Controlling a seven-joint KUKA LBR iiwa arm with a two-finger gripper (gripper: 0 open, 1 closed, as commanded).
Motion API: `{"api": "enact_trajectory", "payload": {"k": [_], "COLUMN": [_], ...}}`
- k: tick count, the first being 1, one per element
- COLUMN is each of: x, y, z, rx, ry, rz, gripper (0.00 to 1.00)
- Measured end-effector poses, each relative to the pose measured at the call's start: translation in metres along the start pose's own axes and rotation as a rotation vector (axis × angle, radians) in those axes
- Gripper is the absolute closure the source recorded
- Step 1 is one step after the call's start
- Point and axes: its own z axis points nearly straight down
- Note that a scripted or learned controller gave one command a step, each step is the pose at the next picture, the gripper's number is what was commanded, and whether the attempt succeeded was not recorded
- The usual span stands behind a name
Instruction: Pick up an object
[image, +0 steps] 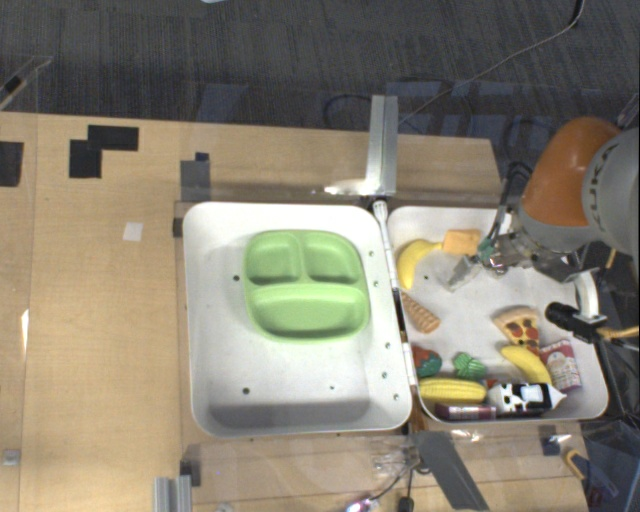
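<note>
My tool (462, 270) low in right bin (600, 405), upper half — can't tell its spread. Nearest pick: orange block (461, 242) just beside, yellow banana (413, 262) to its left. Plan: centre over one item, avoid bin wall, descend straight — then close.

I've got a lime-green divided plate (304, 282) in the white left bin (215, 330), yellow bananas (413, 262) and a black-and-white cow (523, 397) at 3 o'clock.
</note>
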Motion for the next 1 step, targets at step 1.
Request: {"api": "enact_trajectory", "payload": {"k": [1], "x": [0.0004], "y": [0.0026], "z": [-0.0104], "rx": [-0.004], "ry": [0.002], "rz": [0.0], "gripper": [1.0]}}
